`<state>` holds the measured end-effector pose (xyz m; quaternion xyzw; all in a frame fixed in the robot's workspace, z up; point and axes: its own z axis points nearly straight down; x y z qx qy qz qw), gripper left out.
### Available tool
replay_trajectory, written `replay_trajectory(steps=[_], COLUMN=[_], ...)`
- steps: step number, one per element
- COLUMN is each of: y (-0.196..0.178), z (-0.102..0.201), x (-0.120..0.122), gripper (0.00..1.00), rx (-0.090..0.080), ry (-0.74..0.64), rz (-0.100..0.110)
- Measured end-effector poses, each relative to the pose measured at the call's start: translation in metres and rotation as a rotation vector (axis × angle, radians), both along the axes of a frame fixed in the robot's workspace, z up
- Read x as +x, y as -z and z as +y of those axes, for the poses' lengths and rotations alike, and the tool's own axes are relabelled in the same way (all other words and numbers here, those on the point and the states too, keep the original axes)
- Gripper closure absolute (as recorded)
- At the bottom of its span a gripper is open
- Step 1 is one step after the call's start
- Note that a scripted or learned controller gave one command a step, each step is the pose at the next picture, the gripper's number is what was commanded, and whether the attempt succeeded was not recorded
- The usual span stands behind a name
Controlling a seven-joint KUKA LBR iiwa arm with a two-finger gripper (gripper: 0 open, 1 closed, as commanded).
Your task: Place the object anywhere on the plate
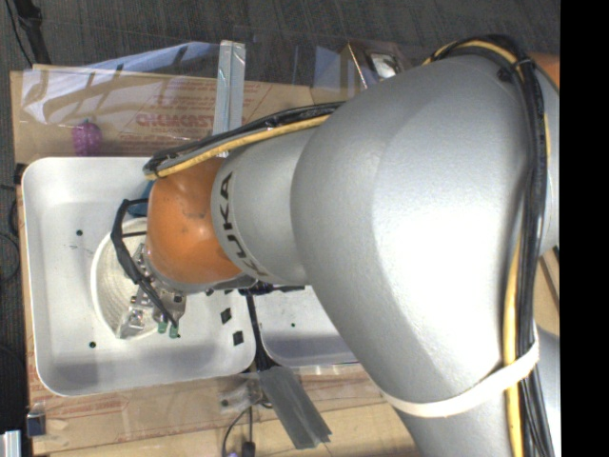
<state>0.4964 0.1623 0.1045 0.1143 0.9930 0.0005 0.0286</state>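
Your gripper point(152, 314) hangs low over the plate point(107, 272) in the left bin point(57, 208), so you look to be at the placing step. You cannot tell from here how the gripper is set, or whether the object is in it; a small shiny piece point(131, 325) lies at the plate's near edge. The next move calls for a straight lift. The bin's near wall and the divider on the right are close; open room lies left and far.
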Motion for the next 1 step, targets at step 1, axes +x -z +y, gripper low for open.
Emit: replay_trajectory(steps=[1], y=[-0.0948], z=[0.0045], x=[0.0697], gripper=[0.00], rx=[-0.004], ry=[-0.348], rz=[0.054])
